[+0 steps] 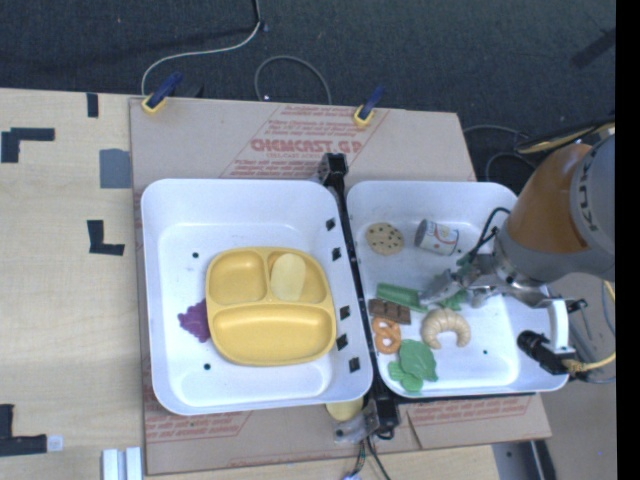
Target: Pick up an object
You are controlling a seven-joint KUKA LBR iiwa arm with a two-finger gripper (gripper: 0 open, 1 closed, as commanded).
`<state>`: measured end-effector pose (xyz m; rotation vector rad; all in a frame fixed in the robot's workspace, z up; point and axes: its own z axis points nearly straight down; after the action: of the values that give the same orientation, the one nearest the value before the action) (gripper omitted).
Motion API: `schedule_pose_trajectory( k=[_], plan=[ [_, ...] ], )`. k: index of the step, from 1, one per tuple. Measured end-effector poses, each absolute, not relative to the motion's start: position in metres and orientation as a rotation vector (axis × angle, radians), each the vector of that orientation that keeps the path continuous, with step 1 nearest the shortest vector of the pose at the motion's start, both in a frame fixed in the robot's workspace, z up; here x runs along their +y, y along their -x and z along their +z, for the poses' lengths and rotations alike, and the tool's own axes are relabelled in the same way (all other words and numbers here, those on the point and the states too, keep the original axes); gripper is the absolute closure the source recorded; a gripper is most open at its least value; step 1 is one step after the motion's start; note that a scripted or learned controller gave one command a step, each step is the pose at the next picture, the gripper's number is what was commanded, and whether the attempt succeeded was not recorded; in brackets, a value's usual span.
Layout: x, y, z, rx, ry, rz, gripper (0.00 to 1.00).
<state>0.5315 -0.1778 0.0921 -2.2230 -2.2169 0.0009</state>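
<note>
The right bin [500, 203] holds several toy foods: a cookie [383, 236], a small white can [438, 236] lying on its side, a green bean pod [398, 295], a brown chocolate bar [390, 311], an orange pretzel [387, 336], a pale croissant [446, 326] and a green leaf [413, 366]. My gripper [448, 288] reaches in from the right and hangs low over the middle of this bin. It is just above the croissant and right of the bean pod. Something green shows right at its tip.
In the left bin [160, 268] lies a yellow divided plate [270, 328] with a pale yellow piece [288, 276] in its upper right compartment. Purple grapes [193, 320] rest beside the plate's left edge. A black divider [345, 268] joins the bins.
</note>
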Motion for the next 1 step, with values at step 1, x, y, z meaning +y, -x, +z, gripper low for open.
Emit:
schedule_pose_trajectory(
  k=[1],
  plan=[
    [-0.1753, -0.5348, 0.1032, -2.223, 2.219, -0.005, 1.00]
  ],
)
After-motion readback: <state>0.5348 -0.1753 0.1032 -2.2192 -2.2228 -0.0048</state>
